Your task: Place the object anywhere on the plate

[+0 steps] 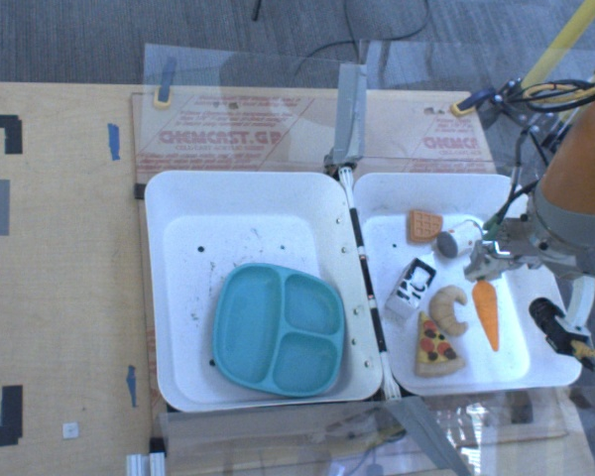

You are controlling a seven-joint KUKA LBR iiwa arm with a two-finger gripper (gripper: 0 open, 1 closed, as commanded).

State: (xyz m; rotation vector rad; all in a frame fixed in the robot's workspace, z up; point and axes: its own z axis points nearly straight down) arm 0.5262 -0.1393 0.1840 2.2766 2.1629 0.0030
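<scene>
Located the small orange plastic toy carrot (487,315) in the right white bin (426,184), just below the two-finger gripper (490,258) (grip state indeterminable), well apart from the teal compartmented plate (225,317); judged light, stiff, slippery, best pinched across its thicker upper end.

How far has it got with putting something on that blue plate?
Nothing looks done yet: the blue plate in the left bin bears no object. The gripper is over the right bin, near the carrot. Picking and placing remain.

Bright even overhead light, soft shadows, mild glare on white bins (169,206).
</scene>
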